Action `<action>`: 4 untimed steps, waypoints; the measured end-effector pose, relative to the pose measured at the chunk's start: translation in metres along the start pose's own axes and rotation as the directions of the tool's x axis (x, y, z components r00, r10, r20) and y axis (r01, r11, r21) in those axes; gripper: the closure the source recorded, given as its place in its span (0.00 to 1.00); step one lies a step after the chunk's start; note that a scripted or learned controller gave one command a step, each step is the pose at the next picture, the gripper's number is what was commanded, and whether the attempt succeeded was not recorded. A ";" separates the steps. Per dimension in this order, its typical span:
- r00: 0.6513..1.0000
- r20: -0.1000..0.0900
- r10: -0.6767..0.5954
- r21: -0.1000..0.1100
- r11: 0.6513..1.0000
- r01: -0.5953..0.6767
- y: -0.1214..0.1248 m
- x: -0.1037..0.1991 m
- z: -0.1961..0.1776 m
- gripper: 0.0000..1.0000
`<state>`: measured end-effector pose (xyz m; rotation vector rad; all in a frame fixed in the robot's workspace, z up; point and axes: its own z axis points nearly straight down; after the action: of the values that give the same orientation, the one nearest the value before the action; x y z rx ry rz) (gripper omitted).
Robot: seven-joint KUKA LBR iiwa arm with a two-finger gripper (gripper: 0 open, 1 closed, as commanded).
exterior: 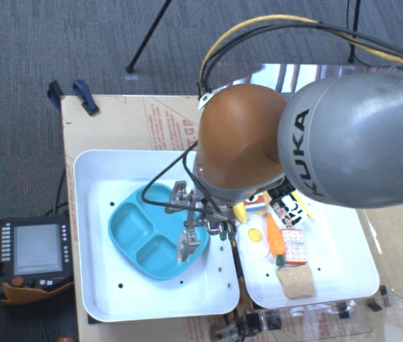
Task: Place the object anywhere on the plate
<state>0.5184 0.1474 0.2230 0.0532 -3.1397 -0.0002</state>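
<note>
The pincer (187,244) points down over the blue plate's (141,237) right edge.

"kuka" in black letters on the grey arm (344,141).

Single fixed camera, mounted above the tabletop (134,123), looking down at a slant on both white bins (91,191), left bin whole, right bin partly covered by the near, large arm (344,141) entering from the right.
</note>
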 end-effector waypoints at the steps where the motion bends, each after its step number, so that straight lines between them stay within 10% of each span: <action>1: 1.000 0.000 0.000 0.000 1.000 0.000 0.000 0.000 0.000 0.00; 4: 1.000 0.000 0.000 0.000 1.000 0.000 0.000 0.000 0.000 0.00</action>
<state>0.5184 0.1474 0.2230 0.0532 -3.1397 -0.0003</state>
